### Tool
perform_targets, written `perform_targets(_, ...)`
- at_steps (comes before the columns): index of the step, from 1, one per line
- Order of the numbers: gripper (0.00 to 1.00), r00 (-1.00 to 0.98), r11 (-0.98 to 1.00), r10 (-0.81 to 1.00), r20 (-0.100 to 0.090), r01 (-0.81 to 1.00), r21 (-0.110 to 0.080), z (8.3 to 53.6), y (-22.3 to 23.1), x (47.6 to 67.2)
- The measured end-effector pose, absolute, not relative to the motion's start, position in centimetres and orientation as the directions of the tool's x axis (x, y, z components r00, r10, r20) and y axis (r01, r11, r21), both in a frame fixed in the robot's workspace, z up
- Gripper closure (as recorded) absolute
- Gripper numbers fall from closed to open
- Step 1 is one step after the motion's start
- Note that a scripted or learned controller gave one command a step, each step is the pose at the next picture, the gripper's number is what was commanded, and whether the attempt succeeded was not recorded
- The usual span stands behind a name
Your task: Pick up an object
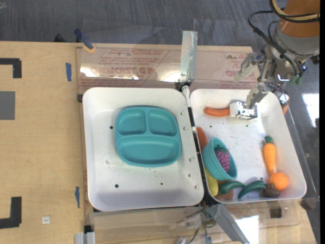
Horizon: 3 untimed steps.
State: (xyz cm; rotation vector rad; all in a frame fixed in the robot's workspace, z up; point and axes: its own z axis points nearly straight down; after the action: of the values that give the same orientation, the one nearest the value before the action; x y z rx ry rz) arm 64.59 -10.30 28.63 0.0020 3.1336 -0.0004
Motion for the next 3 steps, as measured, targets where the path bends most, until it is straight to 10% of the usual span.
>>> perform_targets(1, 0.00, -0.996, 0.996, -0.086, 0.010, -0.086, 0.004, 14.3, -13.9, 62.9)
perform_targets(3, 0.00, -0.989, 0.989, 0.149, -0.008, 0.149, -0.001, 8.8, -21.6, 56.2)
